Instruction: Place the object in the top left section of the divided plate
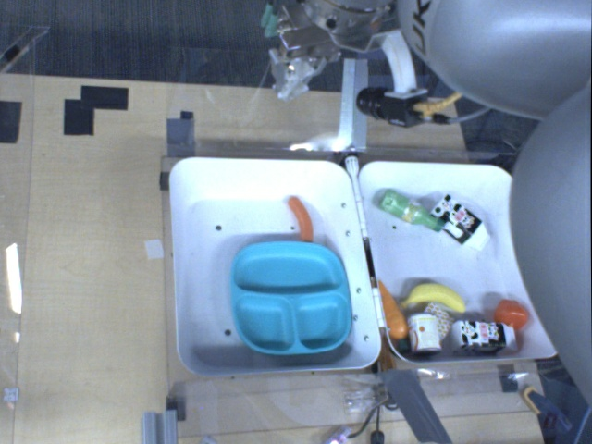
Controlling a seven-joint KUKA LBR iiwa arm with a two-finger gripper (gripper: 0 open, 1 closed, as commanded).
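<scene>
Sausage [300, 217], my likely target, lies in the left bin [199, 202] just beyond the blue divided plate [291, 296], near its far rim, its long axis running roughly away from me with a slight slant. My hand [294, 67] hangs well above and beyond that bin's far edge; I cannot tell its state. I judge it must come down toward me, jaws crossing the sausage.

Sausage [300, 217] behind plate [289, 296], touching
</scene>
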